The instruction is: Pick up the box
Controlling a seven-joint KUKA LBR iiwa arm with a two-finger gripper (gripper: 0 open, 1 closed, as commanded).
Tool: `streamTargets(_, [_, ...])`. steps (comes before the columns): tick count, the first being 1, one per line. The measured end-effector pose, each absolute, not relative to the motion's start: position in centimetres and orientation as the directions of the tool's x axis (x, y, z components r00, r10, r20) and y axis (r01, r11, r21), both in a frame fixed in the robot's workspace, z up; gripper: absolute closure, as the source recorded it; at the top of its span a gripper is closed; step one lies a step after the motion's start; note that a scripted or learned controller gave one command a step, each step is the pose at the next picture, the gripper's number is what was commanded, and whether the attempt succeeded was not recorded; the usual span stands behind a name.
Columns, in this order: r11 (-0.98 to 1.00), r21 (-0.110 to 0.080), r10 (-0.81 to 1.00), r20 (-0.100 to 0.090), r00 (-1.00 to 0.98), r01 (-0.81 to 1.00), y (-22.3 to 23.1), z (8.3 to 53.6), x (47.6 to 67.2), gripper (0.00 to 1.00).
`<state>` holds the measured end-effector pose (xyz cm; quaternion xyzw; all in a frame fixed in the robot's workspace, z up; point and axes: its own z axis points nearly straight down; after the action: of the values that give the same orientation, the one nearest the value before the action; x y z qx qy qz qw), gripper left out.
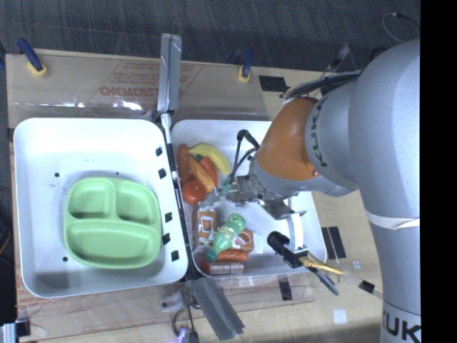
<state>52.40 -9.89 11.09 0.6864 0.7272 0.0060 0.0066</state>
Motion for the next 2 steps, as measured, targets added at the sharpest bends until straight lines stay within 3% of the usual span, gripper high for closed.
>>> streamTargets(1, [-0.088,-0.001,0.996,0.000,0.088,0.996,-14.45,9.23,53.42,0.00])
streamTargets(2, [-0.085,-0.004,0.996,0.001,0.085,0.996,-14.43,10.17,53.37,1.00])
